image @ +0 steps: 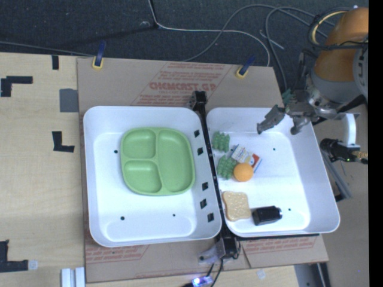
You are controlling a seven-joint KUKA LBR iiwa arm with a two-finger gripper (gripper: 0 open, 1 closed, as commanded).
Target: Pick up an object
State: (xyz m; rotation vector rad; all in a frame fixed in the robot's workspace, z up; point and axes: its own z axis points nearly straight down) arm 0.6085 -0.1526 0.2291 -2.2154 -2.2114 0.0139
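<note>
The right bin (311, 178) holds two green pieces (222, 154), one orange ball (243, 172), one small packet (245, 155), one bread slice (236, 205) and one black block (266, 214). Above its far right corner the gripper (281, 123) hangs with fingers spread, pinching nothing. The left bin (102, 178) carries one green divided plate (158, 161).

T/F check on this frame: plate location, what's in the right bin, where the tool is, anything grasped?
1. The green divided plate lies in the left bin. True.
2. The orange ball sits on the plate. False: it is in the right bin, beside the small carton.
3. The tool is open with nothing between its fingers. True.
4. The black block lies next to the bread slice. True.
5. The tool hangs over the left bin. False: it is at the right bin's far edge.
</note>
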